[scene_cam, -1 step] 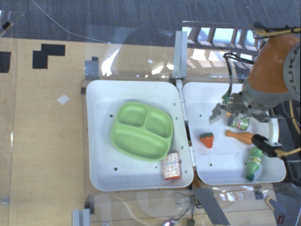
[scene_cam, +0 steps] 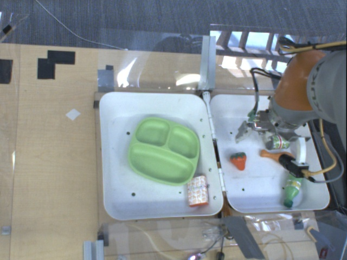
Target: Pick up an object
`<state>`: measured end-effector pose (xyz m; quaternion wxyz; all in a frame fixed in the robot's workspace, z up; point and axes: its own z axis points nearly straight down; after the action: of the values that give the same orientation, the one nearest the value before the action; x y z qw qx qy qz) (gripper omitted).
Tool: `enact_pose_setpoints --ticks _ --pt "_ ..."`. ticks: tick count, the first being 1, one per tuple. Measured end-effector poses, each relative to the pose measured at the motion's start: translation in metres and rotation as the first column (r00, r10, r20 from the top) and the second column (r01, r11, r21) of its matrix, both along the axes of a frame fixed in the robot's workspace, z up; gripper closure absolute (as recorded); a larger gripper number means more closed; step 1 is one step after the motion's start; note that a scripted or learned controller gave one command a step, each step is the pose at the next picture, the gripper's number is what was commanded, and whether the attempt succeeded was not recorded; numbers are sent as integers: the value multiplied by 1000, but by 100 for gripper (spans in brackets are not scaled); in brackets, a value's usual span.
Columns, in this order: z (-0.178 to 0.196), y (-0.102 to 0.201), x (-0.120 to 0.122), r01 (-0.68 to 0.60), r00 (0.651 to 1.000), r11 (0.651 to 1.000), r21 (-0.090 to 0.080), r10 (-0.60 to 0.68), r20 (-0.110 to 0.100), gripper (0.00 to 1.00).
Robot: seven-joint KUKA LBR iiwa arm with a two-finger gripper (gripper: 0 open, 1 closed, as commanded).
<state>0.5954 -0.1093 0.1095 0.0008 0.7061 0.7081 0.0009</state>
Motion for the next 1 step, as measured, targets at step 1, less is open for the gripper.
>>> enact_pose_setpoints --ticks 1 --pt "-21 -45 76 -5 1000 1000 -2 5 6 0"
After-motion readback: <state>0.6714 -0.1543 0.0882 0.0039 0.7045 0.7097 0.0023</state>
